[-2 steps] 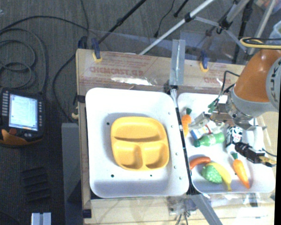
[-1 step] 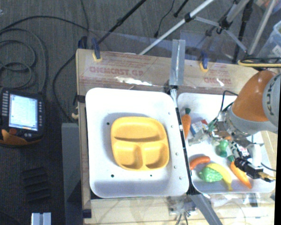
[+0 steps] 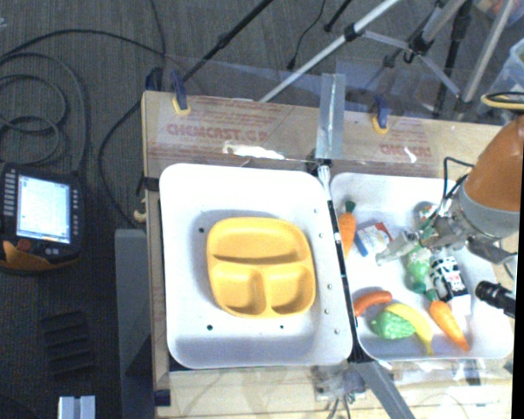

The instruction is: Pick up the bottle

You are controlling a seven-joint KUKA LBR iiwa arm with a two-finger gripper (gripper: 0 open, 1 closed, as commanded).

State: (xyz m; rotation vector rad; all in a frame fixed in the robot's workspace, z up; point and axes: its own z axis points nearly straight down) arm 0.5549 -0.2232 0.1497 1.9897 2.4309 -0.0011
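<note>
The claw [image 3: 428, 242] is down in the right bin [image 3: 491, 348], and I cannot tell what it has. The green bottle [image 3: 417, 270] lies just below it, near carrots, ready to grab.

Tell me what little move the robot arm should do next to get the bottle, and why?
Probably lower straight down a bit. The gripper hangs in the right bin, just above a small green bottle. Nothing shows between its tips, and a black-and-white toy sits close beside the bottle, so a slow drop seems safest.
</note>
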